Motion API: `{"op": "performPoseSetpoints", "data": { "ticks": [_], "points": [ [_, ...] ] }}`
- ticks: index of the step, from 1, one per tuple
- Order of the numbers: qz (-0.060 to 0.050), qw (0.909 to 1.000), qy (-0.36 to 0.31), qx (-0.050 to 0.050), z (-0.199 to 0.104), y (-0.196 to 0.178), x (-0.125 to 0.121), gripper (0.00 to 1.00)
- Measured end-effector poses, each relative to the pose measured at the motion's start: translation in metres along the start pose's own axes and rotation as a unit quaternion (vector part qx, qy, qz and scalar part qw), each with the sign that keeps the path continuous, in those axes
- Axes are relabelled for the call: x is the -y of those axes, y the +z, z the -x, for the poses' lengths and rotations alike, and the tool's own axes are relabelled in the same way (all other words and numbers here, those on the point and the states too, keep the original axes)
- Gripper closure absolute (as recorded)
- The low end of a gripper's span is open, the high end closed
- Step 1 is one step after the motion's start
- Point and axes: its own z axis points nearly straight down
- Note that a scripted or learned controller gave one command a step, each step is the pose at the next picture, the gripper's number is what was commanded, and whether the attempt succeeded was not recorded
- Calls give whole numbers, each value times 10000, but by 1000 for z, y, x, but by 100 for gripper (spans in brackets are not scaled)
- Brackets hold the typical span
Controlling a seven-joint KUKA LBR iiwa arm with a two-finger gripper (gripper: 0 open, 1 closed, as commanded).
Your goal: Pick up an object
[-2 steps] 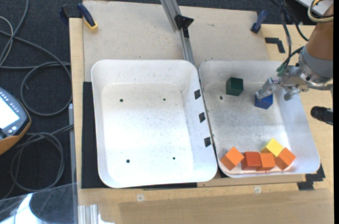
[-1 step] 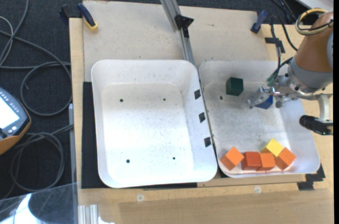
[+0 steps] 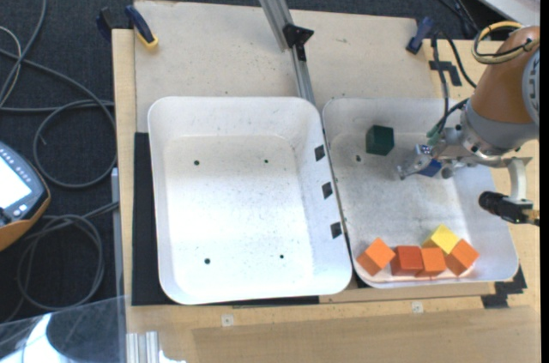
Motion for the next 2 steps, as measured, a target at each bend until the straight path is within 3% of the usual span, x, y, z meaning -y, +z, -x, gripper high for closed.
{"op": "performPoseSetpoints", "data": {
  "ticks": [1,2],
  "points": [
    [26,10000,0,1,0,-13,-1,100],
    [53,10000,2,19,1,-67,7,100]
  ]
}}
